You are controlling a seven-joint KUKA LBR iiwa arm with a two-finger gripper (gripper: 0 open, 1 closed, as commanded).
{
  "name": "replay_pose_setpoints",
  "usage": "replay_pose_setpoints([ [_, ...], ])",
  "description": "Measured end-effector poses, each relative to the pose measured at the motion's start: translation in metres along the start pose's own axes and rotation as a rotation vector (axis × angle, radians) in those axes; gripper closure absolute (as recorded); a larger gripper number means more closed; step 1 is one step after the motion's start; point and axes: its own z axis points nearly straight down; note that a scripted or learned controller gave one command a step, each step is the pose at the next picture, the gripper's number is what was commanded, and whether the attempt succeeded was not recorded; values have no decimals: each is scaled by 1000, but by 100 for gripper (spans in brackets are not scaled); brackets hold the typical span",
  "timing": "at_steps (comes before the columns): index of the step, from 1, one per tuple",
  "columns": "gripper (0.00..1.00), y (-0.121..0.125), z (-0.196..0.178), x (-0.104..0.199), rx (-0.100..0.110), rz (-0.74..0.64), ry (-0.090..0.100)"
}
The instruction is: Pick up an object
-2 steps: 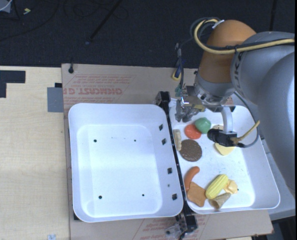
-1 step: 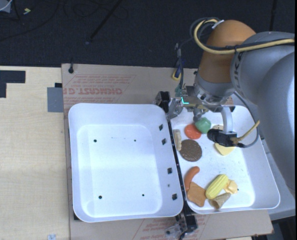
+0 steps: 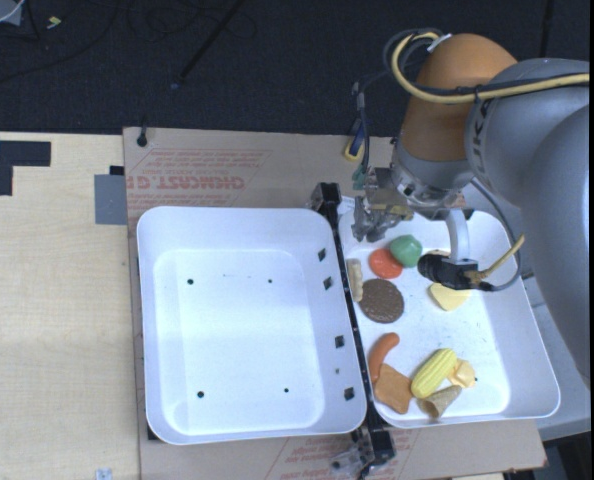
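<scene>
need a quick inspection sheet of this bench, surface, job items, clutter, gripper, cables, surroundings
surface: two shallow white bins side by side on a cardboard sheet over a light wooden bench.
job's things: all in the right bin: green piece, red-orange piece, brown disc, yellow wedge, orange sausage shape, corn cob, a few small tan and orange pieces beside it.
clutter: nothing seen in the left bin.
grippers: gripper low over the right bin's far corner; finger state unclear.
cables: yellow cable looped at the wrist; dark cables on the floor.
surroundings: dark carpet, grey and black patches on the bench.
</scene>
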Motion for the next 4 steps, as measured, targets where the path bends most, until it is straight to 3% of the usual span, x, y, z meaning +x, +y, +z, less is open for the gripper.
replay_pose_setpoints([
  [1,100,0,-24,70,-4,-5,3],
  [3,100,0,-3,190,-1,-4,2],
  [4,100,0,-210,260,-20,-5,7],
])
